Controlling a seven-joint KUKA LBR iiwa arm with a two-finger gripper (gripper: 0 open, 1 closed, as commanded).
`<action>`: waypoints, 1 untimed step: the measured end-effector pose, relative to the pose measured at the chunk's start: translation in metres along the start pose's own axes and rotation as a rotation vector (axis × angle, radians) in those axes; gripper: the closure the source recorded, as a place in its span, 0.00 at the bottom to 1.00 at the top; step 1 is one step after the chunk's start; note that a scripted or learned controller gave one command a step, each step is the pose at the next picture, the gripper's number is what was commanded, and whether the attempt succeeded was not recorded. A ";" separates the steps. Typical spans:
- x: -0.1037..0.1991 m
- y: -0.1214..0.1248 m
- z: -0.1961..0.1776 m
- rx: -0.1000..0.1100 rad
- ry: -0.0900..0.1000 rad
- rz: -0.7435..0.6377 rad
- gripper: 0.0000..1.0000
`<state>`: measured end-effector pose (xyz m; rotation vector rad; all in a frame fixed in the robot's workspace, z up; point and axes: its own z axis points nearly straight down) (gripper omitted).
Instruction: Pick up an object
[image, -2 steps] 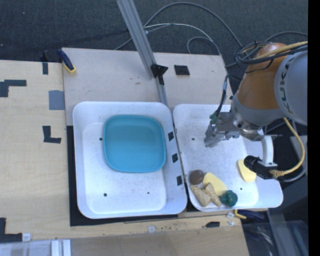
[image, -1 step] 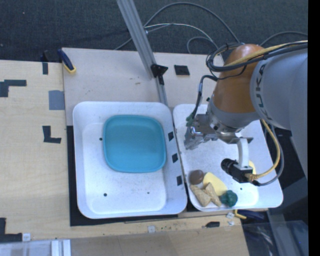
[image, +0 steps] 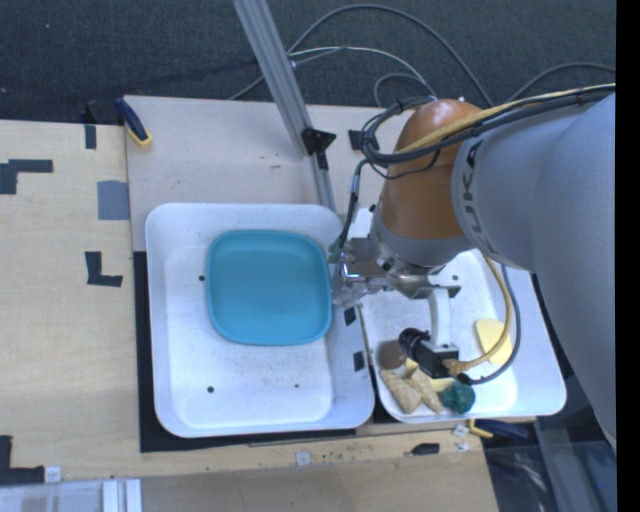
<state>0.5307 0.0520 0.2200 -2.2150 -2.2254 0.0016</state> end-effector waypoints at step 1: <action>0.046 -0.005 -0.011 -0.002 0.001 0.000 1.00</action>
